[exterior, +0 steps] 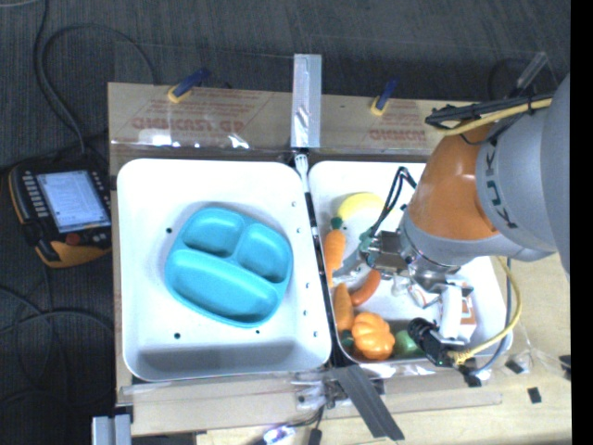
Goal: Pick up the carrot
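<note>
A: Entry, carrot position?

B: The carrot (334, 251) lies in the right bin (408, 176), along that bin's left wall, just to the left of the hand (380, 260) as the camera sees it. It points up and down the frame, with a bit of green at its top end. It is free of the hand; a small gap shows between them.

A: State of the hand?

B: The hand sits low over the right bin, under the orange band of the arm (482, 193). I cannot tell how wide it stands; wrist and cables cover that part. Nothing can be seen gripped in it.

A: What lies around it?

B: A second orange piece (366, 286), long and slanted, lies right below the hand, touching or nearly so. Another orange stub (342, 307) lies below the carrot, against the same left wall. Lower still, near the bin's front edge, sits a small orange pumpkin (372, 335) with a dark green item (406, 343) just to its right. Above the hand, toward the back of the bin, there is a yellow lemon (358, 206).

A: Further out?

B: The left bin (139, 276), well to the left of the hand, holds a blue divided tray (227, 262). Both bins rest on the worktop (139, 119). A control pendant (60, 207) lies on the floor at far left.
</note>
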Controlling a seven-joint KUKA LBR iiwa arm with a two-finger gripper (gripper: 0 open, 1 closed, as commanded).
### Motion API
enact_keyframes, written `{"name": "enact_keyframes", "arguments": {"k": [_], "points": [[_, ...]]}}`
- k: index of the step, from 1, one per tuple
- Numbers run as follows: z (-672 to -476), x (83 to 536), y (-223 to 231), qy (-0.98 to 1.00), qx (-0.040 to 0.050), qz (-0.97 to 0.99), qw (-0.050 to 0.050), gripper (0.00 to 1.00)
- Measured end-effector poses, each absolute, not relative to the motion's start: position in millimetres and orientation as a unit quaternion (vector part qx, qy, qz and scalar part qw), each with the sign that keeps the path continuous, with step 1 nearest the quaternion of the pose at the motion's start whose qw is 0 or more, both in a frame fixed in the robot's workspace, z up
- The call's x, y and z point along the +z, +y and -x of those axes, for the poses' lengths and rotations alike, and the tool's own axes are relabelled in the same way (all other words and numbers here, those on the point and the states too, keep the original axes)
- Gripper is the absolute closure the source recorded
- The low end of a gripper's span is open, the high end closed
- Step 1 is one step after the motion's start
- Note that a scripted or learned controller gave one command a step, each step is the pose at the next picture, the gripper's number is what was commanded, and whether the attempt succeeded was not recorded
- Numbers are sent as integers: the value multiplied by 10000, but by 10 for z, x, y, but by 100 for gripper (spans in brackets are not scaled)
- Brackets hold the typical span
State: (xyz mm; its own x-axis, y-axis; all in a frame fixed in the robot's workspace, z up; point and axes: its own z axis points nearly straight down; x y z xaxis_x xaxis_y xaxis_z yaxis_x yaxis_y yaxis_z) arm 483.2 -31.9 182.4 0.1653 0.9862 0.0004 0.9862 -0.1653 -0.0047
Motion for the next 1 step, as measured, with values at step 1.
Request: {"name": "enact_keyframes", "arguments": {"k": [1], "points": [[-4823,1475,-962,-5926,31,8055,8,0]]}}
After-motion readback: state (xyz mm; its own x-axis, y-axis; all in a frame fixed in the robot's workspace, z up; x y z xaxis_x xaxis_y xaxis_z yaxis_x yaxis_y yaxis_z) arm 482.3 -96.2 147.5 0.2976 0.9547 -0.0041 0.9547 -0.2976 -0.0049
